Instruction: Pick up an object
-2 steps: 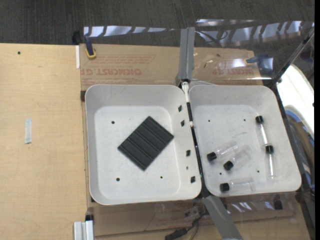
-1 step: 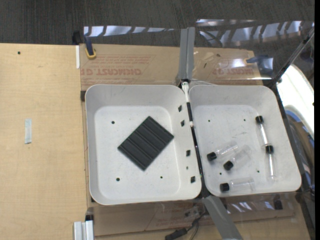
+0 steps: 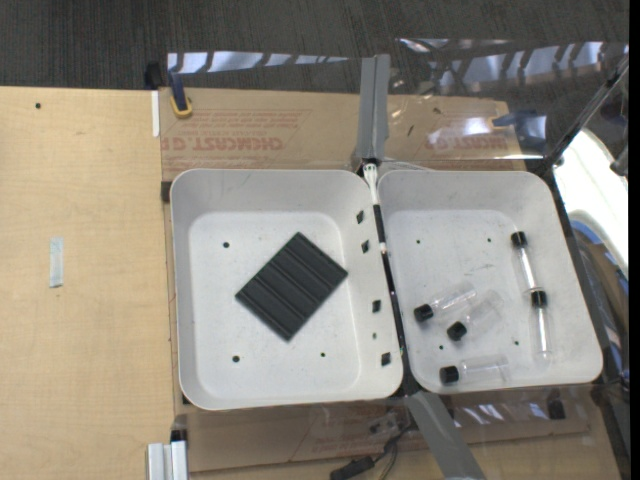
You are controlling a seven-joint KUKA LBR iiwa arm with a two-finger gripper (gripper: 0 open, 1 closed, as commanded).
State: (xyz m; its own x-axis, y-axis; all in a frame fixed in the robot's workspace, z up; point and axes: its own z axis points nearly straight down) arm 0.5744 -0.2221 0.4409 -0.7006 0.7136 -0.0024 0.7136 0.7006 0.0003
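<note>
The arm enters from 3 o'clock, so I judge the right bin (image 3: 560, 208) lies nearer to its reach than the left bin (image 3: 185, 268). Whether the gripper is spread or pressed together, I cannot tell.

In the right bin there are several clear tubes with black caps. The long tube (image 3: 531, 290) lies at the 3 o'clock side of the bin, its long axis running nearly from 12 to 6 o'clock, with one cap at the top end and another near the middle. Three short tubes lie toward 6 o'clock: one (image 3: 445, 304) and a second (image 3: 470, 324) close together, both slanted from about 8 to 2 o'clock, and a third (image 3: 476, 371) near the bin's lower wall, lying almost from 9 to 3 o'clock. They are transparent and hard to see against the white floor; probably they roll easily.

In the left bin a black ribbed pad (image 3: 292, 285) lies flat near the centre, alone. It is rectangular and turned like a diamond, its long axis from about 1 to 7 o'clock. Being thin and flat, it probably gives little edge for a grasp.
</note>
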